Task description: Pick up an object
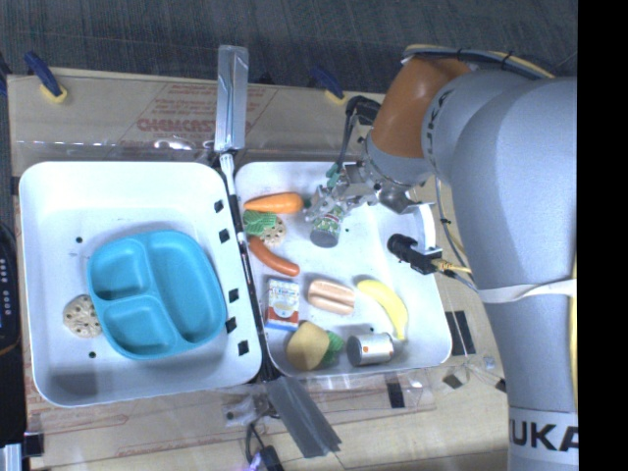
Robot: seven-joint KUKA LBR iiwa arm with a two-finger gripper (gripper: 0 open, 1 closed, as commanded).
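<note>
Your arm (491,165) reaches in from the table's right edge, bending down over the right bin (432,334). Its end effector (339,196) sits low in that bin's far half; you cannot tell whether it is released or clenched. A small grey-green can (325,228) stands right beneath it, near the orange carrot (275,203) by the bin's far left corner.

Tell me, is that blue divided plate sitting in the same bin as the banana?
No, the blue plate lies in the left bin, the banana in the right bin.
</note>
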